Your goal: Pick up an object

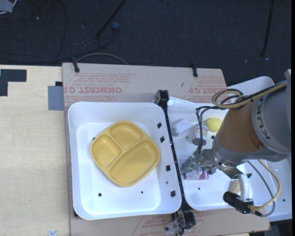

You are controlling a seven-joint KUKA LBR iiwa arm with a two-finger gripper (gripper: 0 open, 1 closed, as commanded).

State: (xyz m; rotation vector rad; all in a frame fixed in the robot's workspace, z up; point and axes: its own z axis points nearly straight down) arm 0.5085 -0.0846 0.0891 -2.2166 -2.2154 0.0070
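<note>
Yellow divided tray (pixel 125 153) lies in the left bin (pixel 83 191), frame centre. The arm (pixel 250 127) covers the right bin (pixel 206 200); its pincer (pixel 199 163) sits low over small clutter there, grip state unclear.

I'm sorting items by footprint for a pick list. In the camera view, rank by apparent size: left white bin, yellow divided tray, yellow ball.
1. left white bin
2. yellow divided tray
3. yellow ball, partly hidden by the arm
</note>
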